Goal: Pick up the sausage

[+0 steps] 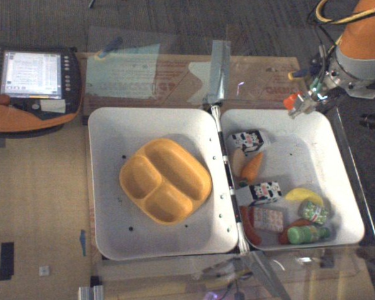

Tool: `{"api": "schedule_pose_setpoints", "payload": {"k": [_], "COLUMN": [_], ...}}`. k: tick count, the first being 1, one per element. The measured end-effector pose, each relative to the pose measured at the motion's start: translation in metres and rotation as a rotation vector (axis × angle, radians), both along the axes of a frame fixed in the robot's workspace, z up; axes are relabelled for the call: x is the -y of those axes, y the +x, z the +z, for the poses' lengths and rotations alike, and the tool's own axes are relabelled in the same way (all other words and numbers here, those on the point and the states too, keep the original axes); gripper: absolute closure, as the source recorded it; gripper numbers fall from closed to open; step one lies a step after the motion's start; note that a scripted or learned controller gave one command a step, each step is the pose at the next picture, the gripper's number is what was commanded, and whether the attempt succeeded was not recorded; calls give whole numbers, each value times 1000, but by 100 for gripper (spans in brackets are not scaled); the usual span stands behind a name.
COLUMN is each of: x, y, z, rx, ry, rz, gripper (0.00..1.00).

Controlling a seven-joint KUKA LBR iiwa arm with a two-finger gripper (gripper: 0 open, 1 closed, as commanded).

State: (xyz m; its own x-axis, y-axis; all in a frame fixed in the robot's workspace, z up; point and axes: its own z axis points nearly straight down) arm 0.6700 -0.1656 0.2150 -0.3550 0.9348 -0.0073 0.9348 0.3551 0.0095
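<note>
The sausage is a dark red, elongated piece lying along the left wall of the right bin, near its front corner, partly under a pink packet. The gripper hangs on the grey and orange arm above the right bin's back rim, far from the sausage and well behind it.
The right bin also holds two cow-patterned cartons, a carrot, a banana, a green can and a green bottle. A yellow divided plate sits in the left bin. A teach pendant lies at the far left.
</note>
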Motion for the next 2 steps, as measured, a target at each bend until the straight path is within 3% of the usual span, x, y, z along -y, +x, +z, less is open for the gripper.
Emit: {"api": "schedule_pose_setpoints", "payload": {"k": [1,2], "x": [0,11], "y": [1,-120], "z": [11,-14], "rx": [6,-10], "ry": [-2,2], "rz": [1,121], "gripper": [100,100]}}
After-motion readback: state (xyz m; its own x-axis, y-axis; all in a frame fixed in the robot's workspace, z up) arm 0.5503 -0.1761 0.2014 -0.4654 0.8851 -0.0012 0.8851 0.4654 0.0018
